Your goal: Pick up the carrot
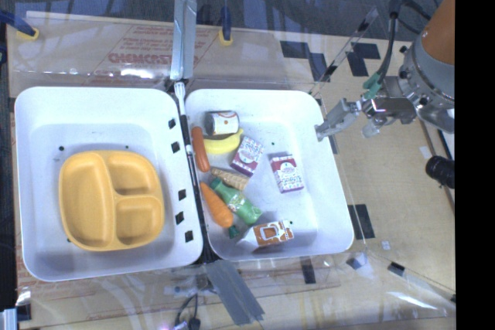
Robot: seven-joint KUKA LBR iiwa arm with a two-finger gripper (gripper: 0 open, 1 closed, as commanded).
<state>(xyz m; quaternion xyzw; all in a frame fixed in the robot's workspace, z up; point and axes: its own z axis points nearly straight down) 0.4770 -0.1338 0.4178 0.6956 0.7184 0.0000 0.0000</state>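
Observation:
The carrot (216, 205), orange and tapered, lies slantwise in the right bin (325, 197) near its left wall, pressed against a green item (241, 206) on its right. My gripper (334, 122) hangs over the bin's right rim, well to the right of the carrot and further back. It is open, with nothing between its fingers.
Around the carrot lie a reddish sausage (199, 149), a corn piece (231, 180), a banana (224, 144), a can (222, 122), two red cartons (287, 172) and an orange box (272, 233). The left bin (31, 166) holds a yellow divided plate (112, 199).

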